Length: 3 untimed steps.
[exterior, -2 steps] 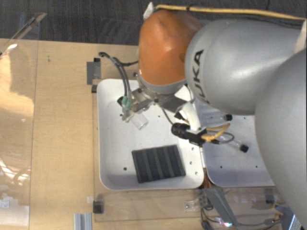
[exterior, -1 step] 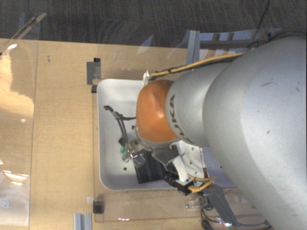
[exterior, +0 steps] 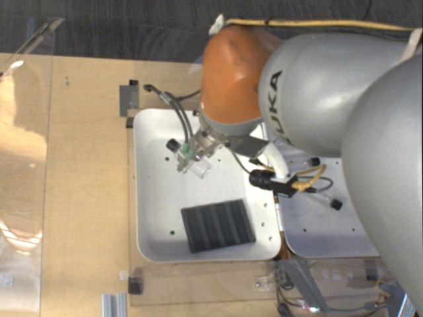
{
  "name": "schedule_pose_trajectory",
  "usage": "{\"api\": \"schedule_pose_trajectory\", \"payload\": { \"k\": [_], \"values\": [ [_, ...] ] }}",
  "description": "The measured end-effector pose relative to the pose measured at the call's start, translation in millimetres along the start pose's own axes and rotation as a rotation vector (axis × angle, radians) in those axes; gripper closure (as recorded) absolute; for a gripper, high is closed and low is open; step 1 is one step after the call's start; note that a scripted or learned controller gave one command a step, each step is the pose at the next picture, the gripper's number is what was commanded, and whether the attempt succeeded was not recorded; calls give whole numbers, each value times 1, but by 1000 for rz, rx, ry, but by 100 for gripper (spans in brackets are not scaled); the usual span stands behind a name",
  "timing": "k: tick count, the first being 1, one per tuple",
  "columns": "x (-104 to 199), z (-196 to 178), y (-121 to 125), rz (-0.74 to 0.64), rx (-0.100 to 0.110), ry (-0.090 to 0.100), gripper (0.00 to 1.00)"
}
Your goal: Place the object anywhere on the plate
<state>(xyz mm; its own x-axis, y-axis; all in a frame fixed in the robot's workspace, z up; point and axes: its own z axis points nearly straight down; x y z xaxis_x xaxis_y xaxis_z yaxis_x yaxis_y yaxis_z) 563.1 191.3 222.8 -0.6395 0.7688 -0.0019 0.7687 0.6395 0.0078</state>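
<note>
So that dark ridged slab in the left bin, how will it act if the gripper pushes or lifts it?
The dark slab lies flat in the left bin, so it should slide rather than roll or tip. Its straight edges and even ridges suggest it is stiff, not floppy. Being so low, it may be awkward to grab.

A single fixed camera looks down at a slant from above the surface (exterior: pixel 73 177). The left bin (exterior: pixel 155 236) sits whole at the frame's centre, while the right bin (exterior: pixel 317 240) shows only in part at the lower right. The arm (exterior: pixel 330 91) looms close to the lens, covering the upper right. Dark floor (exterior: pixel 99 12) runs along the top edge.
</note>
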Motion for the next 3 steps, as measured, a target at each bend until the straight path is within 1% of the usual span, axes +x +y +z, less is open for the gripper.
{"api": "schedule_pose_trajectory", "payload": {
  "k": [1,2,3],
  "values": [
    [-30,-26,84,171,2,-1,100],
    [-44,-199,103,287,-3,-2,100],
    [-27,-141,67,608,6,-1,100]
  ]
}}
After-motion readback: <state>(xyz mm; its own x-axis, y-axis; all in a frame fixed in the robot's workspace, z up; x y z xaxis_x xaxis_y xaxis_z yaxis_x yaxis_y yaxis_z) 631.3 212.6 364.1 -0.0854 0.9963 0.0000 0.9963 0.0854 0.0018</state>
